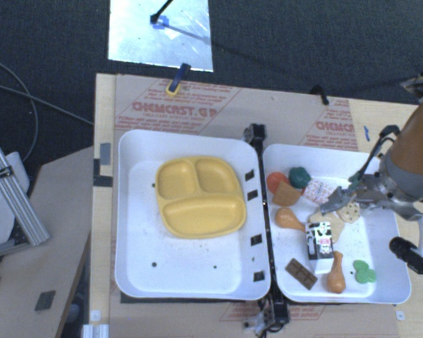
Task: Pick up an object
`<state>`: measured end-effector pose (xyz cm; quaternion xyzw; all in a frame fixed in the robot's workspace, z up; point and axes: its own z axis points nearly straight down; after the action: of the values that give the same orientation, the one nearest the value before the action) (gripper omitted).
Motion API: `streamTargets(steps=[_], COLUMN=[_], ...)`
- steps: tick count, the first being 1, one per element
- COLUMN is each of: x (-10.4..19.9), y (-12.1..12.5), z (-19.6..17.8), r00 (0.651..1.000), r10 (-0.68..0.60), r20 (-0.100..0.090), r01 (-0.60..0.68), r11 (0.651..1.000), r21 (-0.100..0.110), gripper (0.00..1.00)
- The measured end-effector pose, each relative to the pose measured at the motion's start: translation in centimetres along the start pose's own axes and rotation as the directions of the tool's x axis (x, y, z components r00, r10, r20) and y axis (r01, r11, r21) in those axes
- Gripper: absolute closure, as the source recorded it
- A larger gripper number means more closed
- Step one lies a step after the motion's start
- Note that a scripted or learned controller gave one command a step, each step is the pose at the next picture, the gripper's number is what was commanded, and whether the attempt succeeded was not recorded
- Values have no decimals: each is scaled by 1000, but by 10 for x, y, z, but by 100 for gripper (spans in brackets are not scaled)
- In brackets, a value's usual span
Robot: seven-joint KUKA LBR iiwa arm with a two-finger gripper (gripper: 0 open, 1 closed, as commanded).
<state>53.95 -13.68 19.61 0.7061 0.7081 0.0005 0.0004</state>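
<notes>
gripper [340, 201] low over the clutter in the right-hand shallow white bin [386, 240]

whether the gripper is open or closed cannot be told here, and nothing shows held. taking the black-and-white printed carton [320, 240] as landmark, the gripper hangs just above-right of it, over a pale speckled cracker-like piece [349, 209]; an orange drumstick-shaped toy [336, 274] lies below it. best to settle on one isolated item and descend squarely, clear of neighbours.

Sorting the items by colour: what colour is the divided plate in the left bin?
Yellow, plain, no pattern. The plate shows clearly in the camera view.
</notes>
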Motion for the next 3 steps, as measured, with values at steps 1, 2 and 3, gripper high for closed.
streamTargets(steps=[1,2,3], x=[0,54,93], y=[1,-14,-50], z=[-11,-22,-17], r00=[1000,1000,1000], r10=[-2,-6,-4], r20=[0,-3,-2], r01=[2,6,4], r11=[1000,1000,1000], r21=[-3,0,3], gripper=[100,100,100])
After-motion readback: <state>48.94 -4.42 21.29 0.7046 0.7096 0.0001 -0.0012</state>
